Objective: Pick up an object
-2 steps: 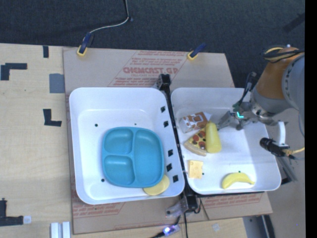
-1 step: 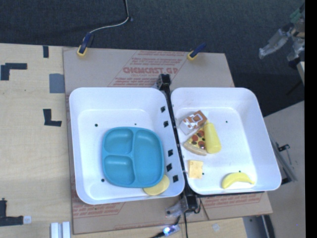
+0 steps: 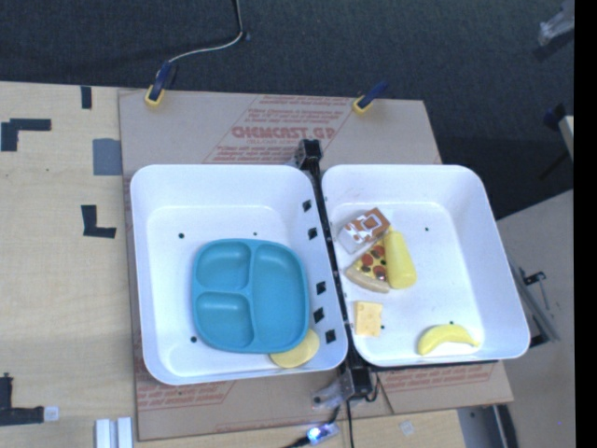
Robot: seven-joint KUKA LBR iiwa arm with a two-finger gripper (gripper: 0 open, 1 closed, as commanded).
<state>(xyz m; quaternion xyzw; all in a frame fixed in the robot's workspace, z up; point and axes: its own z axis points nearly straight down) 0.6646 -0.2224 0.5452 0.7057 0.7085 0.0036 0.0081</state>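
The right bin (image 3: 466, 194) holds several toy foods. A white and brown waffle-like piece (image 3: 362, 230) lies near its left wall, with a pizza slice (image 3: 370, 268) just below it and a yellow corn-like piece (image 3: 400, 259) beside that. A yellow cheese square (image 3: 369, 319) sits near the front left corner. A yellow banana (image 3: 449, 339) lies at the front. The left bin (image 3: 159, 203) holds a blue divided plate (image 3: 250, 295), and a flat yellow piece (image 3: 297, 352) pokes out from under the plate's front edge.
Both bins rest on a brown cardboard sheet (image 3: 280, 129) clamped at the back by two clips (image 3: 159, 87). A black divider with clips (image 3: 317, 241) runs between the bins. A dark floor lies beyond the bench, with a cable (image 3: 224, 35) across it.
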